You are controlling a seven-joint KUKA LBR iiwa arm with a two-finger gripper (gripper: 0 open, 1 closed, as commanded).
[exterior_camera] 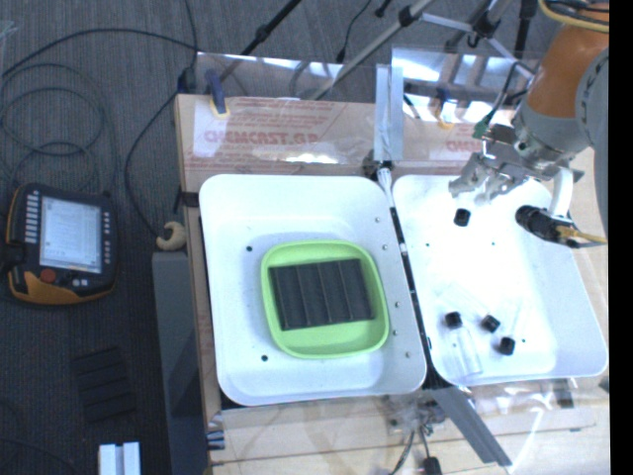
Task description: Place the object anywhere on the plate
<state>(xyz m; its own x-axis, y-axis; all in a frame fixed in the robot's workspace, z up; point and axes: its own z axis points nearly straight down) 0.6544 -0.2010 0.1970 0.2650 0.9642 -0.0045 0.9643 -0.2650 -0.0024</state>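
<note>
One fixed camera slants down over both bins.

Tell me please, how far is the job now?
Nothing looks done yet: the green plate in the left bin bears no object. The gripper hangs over the far side of the right bin, near one small black piece. Picking a piece and placing it on the plate is left.

Bright overhead light — right bin glares, washed out, slightly soft.
</note>
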